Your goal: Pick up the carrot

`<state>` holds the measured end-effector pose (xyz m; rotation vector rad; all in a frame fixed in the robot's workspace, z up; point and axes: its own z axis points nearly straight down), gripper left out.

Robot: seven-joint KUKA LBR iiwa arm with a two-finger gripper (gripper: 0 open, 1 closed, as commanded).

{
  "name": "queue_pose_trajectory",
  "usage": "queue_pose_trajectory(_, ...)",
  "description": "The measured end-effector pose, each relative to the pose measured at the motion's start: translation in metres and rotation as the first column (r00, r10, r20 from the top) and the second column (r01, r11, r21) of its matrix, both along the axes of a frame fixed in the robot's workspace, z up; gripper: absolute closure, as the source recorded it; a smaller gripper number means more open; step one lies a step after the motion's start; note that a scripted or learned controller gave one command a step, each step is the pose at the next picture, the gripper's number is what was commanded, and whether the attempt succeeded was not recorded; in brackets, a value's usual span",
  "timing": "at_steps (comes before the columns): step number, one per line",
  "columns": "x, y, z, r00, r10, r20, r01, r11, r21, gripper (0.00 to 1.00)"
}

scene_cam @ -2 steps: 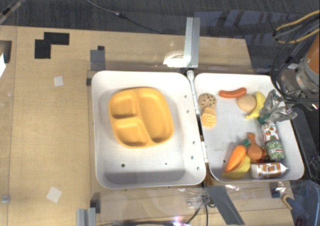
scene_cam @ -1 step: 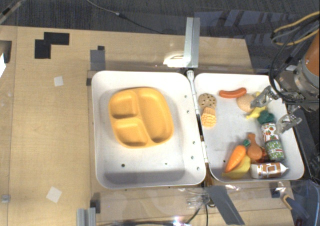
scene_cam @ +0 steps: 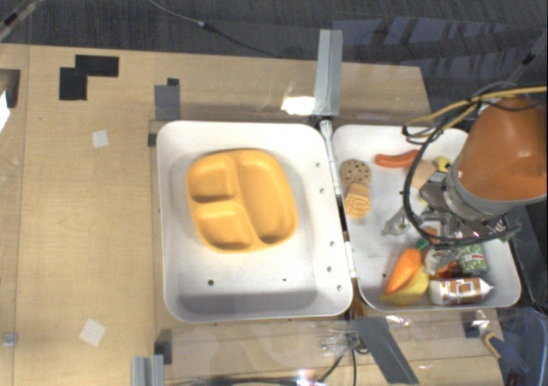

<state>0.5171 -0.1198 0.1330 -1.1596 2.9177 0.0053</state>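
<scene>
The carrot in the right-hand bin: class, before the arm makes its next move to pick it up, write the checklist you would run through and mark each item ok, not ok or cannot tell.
1. Orange carrot in view, lying in the right white bin: ok.
2. Gripper already over that bin, just right of the carrot: ok.
3. Carrot free of neighbours: not ok; it rests against a yellow fruit-shaped toy, and a small white carton lies close by.
4. Carrot between the fingers: cannot tell; the wrist and cables hide them.
5. Yellow divided plate in the left white bin, well away from the arm's path: ok.
</scene>
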Motion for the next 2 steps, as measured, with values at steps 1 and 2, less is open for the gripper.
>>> queue_pose_trajectory(1, -0.013, 0.028, -0.04, 0.996, 0.09, 0.028, -0.09, 0.996, -0.006, 0.0)
queue_pose_trajectory(2, 0.023, 0.012, -0.03, 0.936, -0.352, 0.01, 0.352, 0.936, 0.0, 0.0)
